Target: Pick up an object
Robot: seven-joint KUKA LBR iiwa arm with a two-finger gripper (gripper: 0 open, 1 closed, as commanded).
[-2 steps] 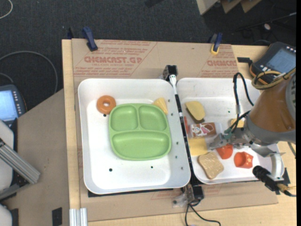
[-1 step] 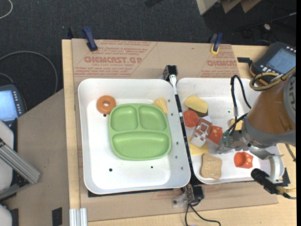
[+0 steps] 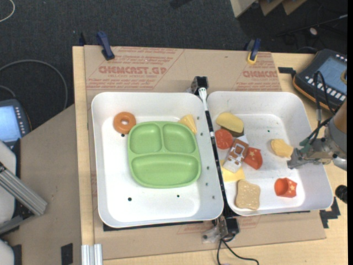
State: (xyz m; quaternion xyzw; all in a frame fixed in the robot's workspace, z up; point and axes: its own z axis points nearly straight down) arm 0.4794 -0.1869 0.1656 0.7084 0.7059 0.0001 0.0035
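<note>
Cardboard-topped table point(image 3: 165, 65), two white bins, and the gripper point(image 3: 300, 156) hangs low at the right bin's point(image 3: 309, 115) right wall, grip state impossible to tell, beside a yellow piece point(image 3: 281, 147). Best approach, I'd judge: center squarely over it before closing.

— What sort of place is this looking like?
— A robotics lab: a clamped cardboard sheet point(image 3: 138, 68) is covering the bench, cables point(image 3: 33, 65) are trailing at nine o'clock, a teach pendant point(image 3: 325, 81) is sitting at two o'clock.
</note>
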